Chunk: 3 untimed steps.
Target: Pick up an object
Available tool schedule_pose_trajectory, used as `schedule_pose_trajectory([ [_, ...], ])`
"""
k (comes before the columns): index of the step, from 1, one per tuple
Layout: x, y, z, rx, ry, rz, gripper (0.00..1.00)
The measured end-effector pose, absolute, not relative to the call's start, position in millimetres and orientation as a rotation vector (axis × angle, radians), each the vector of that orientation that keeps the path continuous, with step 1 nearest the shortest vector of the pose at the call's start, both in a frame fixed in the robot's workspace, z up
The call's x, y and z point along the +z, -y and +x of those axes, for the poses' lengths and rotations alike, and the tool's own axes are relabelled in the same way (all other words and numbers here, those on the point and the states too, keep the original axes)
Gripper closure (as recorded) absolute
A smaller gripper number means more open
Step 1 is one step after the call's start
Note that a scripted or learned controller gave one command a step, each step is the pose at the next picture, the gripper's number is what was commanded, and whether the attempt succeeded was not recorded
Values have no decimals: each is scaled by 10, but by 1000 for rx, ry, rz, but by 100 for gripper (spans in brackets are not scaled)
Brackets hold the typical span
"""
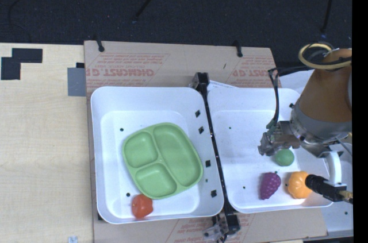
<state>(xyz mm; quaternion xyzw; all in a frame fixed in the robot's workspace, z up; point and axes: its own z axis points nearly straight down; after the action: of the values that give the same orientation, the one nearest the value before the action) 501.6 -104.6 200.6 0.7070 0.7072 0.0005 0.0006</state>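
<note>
We are judging the small round green plastic ball [284, 157] as light, stiff and slippery, best pinched across its middle. It is lying in the right white bin [241, 121], toward four o'clock, touching the gripper [275, 144]; whether the fingers are apart, we cannot tell.

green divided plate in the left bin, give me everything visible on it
The green divided plate is pale green, looks like matte plastic, with rounded corners and three compartments: two toward the far side, one wider on the near side. It lies flat, right side up, turned at an angle to the left bin walls, roughly in the bin's middle. All three compartments hold nothing. A small red-orange toy fruit sits at its near-left corner, touching or nearly so.
</note>
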Motion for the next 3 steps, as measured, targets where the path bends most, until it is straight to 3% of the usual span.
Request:
schedule_pose_trajectory([
  [1, 2103, 1057, 5018, -1, -2219, 2225, 100],
  [3, 2033, -45, 5383, -2, -2229, 2219, 100],
])
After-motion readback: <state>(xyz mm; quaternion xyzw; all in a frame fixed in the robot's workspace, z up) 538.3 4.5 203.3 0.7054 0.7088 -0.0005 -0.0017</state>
